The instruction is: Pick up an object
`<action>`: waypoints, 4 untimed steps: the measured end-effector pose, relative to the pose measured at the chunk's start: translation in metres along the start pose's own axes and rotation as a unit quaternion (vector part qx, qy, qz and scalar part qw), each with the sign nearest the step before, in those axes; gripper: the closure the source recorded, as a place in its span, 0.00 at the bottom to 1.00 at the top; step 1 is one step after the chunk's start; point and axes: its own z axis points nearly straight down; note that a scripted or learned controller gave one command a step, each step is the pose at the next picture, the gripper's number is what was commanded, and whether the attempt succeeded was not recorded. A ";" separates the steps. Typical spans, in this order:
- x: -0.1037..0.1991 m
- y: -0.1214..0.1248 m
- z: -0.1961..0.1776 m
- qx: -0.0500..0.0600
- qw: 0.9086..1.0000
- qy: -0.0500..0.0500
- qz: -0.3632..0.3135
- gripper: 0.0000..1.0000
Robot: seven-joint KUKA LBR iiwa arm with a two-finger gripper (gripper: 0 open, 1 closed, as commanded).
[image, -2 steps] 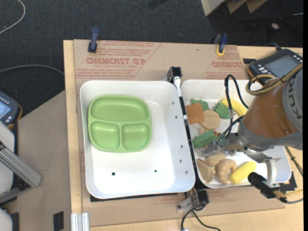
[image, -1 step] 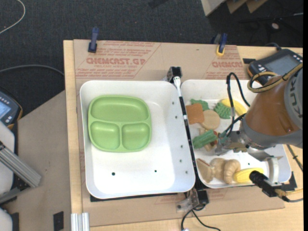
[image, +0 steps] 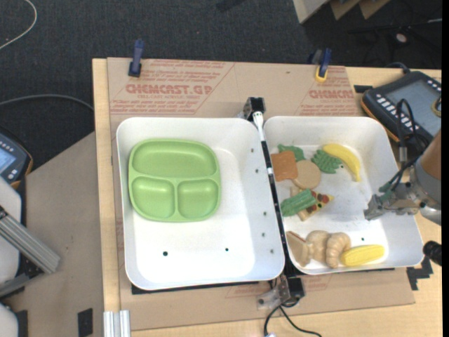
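Reaching in from the right, the grey arm brings its dark two-finger claw [image: 377, 207] low over the right shallow white bin [image: 375, 133], close to that bin's right wall. Whether its fingers stand wide or narrow I cannot tell; nothing shows between them.

Bare white floor lies to the claw's left and below it, the widest open patch in that bin. The toys crowd the bin's left and bottom parts. A yellow plastic banana [image: 344, 159] lies up and left of the claw, beside a dark green leafy toy [image: 324, 161]. Further left sit a brown square toast piece [image: 284, 166], a tan round cookie [image: 306, 176] and a green pickle-like toy [image: 298, 203]. Along the bottom edge rest a beige lumpy toy [image: 323, 245] and a yellow corn cob [image: 363, 254], the corn nearest the claw, below it and apart.

The left white bin [image: 133, 133] holds a light green divided plate [image: 174, 180] at its upper left, with bare floor toward the bottom right. Both bins sit on the brown cardboard-covered desk [image: 210, 83].
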 end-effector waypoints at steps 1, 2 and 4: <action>0.016 0.073 0.056 -0.001 1.000 0.003 -0.006 1.00; -0.024 0.139 0.055 -0.001 1.000 0.002 -0.005 1.00; 0.010 0.183 0.055 0.018 1.000 0.002 -0.005 1.00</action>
